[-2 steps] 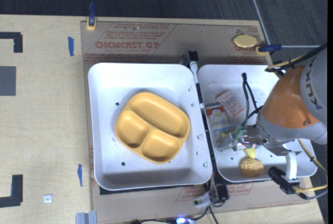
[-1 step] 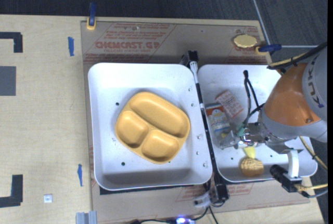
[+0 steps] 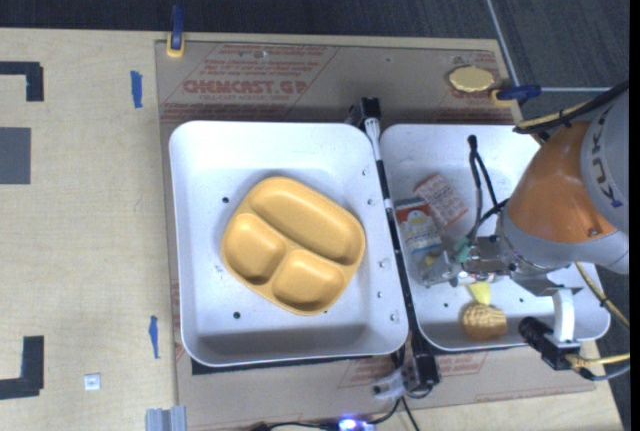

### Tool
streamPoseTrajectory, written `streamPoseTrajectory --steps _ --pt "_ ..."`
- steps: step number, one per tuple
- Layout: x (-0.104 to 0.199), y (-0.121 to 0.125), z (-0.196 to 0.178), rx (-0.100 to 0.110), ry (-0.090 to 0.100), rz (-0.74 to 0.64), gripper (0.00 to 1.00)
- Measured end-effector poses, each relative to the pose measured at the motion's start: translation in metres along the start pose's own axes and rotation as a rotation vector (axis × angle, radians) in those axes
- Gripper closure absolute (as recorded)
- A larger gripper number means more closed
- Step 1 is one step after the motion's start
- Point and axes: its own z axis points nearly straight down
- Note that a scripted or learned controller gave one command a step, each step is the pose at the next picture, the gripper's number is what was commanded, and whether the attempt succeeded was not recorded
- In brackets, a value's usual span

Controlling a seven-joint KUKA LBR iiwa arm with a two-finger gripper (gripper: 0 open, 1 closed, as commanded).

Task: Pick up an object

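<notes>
**Arm low over the right bin, among the small things**

From where I stood, the bench carried two shallow white bins side by side on a brown board. The left bin held one thing, a yellow three-compartment tray, lying a little askew near the middle of the floor.

The right bin was the busy one. A red and white packet lay toward its upper middle, and just below and left of it sat a clear wrapped packet with a red patch at its top. Near the bin's front edge rested a tan, rounded object, and touching its upper side was a small yellow piece.

The arm came in from the right, its orange band hanging over the right half of that bin. The gripper was down low near the bin floor, just beside the clear packet's lower edge and just above the yellow piece. I could not tell from my spot how its jaws stood, nor whether anything lay between them; the metal parts and the crinkled wrap ran together there. Black cables looped up from the wrist across the bin.

Beyond the bins, a round tan disc sat on the board near the far right corner, next to a blue clamp.
</notes>
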Motion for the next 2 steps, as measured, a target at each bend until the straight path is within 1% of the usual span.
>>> streamPoseTrajectory --steps 1,2 --pt "-0.001 -0.0012 0.0099 0.004 0.002 0.0 0.0" --pt "-0.0011 0.0001 0.0 0.0 0.0 -0.001 1.0"
